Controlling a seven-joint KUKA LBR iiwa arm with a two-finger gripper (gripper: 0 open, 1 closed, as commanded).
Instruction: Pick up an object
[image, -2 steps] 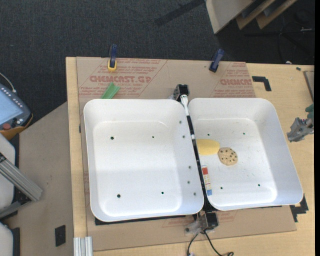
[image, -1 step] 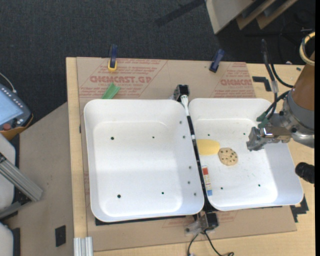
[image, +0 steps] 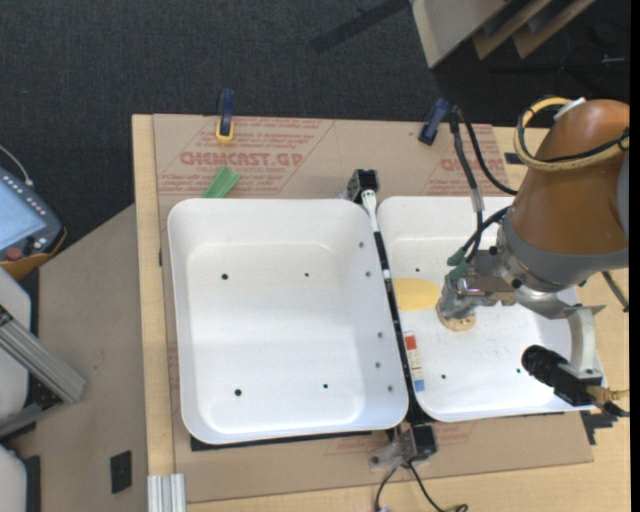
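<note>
Where the gripper (image: 461, 304) hangs: right bin (image: 500, 402), close over tan disc (image: 458, 322)
Gripper opening, hold: cannot tell
Yellow piece (image: 415, 293): just beside disc

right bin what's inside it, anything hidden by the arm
A yellow flat piece, a tan round thing below the gripper, and a small red-white-blue item. The arm covers the right bin at its far right.
</note>
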